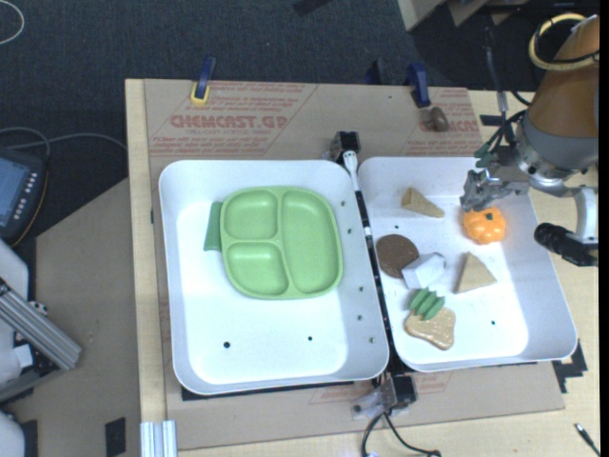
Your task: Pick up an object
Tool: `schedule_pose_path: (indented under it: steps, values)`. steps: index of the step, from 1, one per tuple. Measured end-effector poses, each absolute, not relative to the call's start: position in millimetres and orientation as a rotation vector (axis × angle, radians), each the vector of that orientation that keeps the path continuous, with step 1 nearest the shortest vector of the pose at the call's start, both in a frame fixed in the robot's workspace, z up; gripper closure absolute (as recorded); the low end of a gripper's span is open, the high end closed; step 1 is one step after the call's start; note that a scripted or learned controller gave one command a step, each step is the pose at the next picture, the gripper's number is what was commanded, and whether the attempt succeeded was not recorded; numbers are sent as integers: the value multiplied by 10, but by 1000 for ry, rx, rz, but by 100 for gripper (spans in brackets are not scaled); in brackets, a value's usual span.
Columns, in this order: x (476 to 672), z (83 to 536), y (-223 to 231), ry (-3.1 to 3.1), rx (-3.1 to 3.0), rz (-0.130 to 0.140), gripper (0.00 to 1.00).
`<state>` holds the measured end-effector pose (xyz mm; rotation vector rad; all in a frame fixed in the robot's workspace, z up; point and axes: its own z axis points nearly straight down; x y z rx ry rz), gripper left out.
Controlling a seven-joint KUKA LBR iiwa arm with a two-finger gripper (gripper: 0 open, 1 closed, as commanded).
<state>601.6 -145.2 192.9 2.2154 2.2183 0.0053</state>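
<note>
Two shallow white bins sit side by side on the table [285,112]. The left bin [190,284], in the middle of the frame, carries one thing: a green divided plate [281,241] with three compartments, lying flat toward its upper half.

The right bin [533,322] carries seven small things. One tan wedge [420,203] lies near its upper left. One orange pumpkin-shaped piece [485,225] lies toward the upper right. One brown round disc [396,252] sits at the bin's left side, and one white block [424,270] touches it on the lower right. A second, larger tan wedge [474,273] lies right of the white block. One green ribbed piece [427,303] lies below the block, resting against one tan lumpy piece [432,327], the lowest thing in the bin.

The arm [563,112] comes in at the upper right of the frame, and its gripper [482,188] hangs over the right bin's upper right part. The orange pumpkin-shaped piece lies just below the jaws and slightly to the right, very close to them; nothing can be seen between them. Whether the jaws are open or closed cannot be told from this slant.
</note>
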Motion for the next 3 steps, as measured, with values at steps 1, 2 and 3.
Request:
schedule_pose_path:
  steps: [1,2,3]
  values:
    - [6030,2277,-1453,2218,2216,5,100]
    - [5611,2320,-1195,2225,2223,-2,100]
    - [5285,2380,-809,2228,2221,-1,100]
